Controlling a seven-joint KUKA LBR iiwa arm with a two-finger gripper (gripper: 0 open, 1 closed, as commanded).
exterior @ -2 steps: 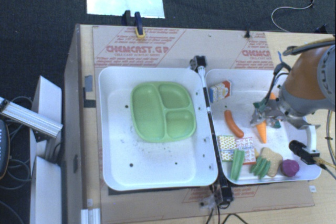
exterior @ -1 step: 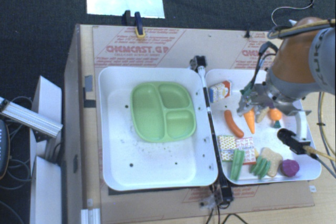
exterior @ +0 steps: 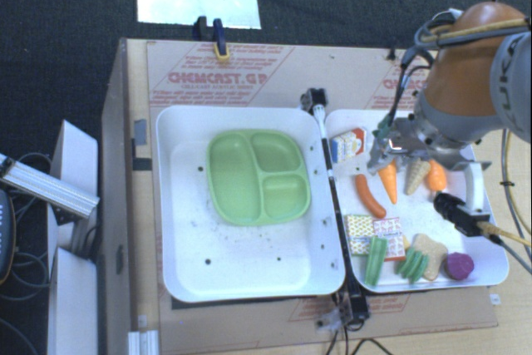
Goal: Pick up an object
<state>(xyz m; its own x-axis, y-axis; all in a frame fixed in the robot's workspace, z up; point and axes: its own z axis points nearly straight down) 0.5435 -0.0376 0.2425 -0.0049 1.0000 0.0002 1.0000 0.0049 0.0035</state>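
A: Where is the arm (exterior: 478, 75)?

B: At the right of the frame, above the right bin (exterior: 499, 262). Its jaws (exterior: 385, 154) are just over an orange carrot (exterior: 388, 181); open or closed, I cannot tell.

A: And the left bin (exterior: 179, 262)?

B: It carries 1 green plate (exterior: 256, 177) with 3 compartments. A milk carton (exterior: 347, 145) lies left of the jaws.

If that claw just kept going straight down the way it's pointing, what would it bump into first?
Most likely the orange carrot-shaped toy right beneath the claw in the right bin. Depth is hard to judge from this slanted view, so the milk carton beside it is possible.
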